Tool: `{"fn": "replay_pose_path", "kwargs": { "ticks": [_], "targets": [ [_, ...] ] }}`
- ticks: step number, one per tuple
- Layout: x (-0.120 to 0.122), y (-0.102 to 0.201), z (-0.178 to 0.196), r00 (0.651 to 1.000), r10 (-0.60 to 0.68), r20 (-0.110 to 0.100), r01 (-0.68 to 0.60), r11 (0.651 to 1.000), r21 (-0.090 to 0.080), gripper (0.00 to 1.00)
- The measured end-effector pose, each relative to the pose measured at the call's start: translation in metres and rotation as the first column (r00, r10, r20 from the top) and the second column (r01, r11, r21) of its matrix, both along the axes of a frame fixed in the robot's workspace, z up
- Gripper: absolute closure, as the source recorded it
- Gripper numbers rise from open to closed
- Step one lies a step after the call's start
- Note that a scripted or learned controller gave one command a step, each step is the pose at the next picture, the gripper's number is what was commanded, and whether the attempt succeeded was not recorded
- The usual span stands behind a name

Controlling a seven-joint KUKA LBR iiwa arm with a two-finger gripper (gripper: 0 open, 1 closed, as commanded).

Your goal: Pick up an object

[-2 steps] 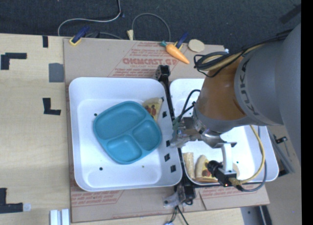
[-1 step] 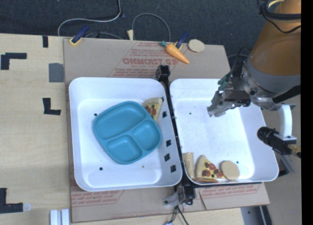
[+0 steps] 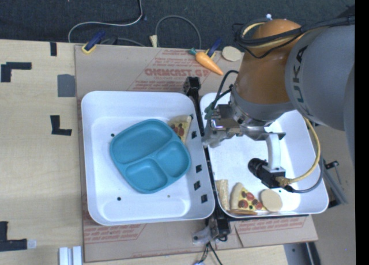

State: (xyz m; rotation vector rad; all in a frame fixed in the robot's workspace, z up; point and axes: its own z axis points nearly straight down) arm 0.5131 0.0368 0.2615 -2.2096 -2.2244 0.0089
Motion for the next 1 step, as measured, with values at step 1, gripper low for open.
{"fn": "replay_pose_path", "kwargs": {
  "ticks": [1],
  "targets": [
    [-0.0174, 0.0313, 0.0056, 1.0, -0.002, 0.005, 0.002, 1.0, 0.0, 1.0]
  ]
}}
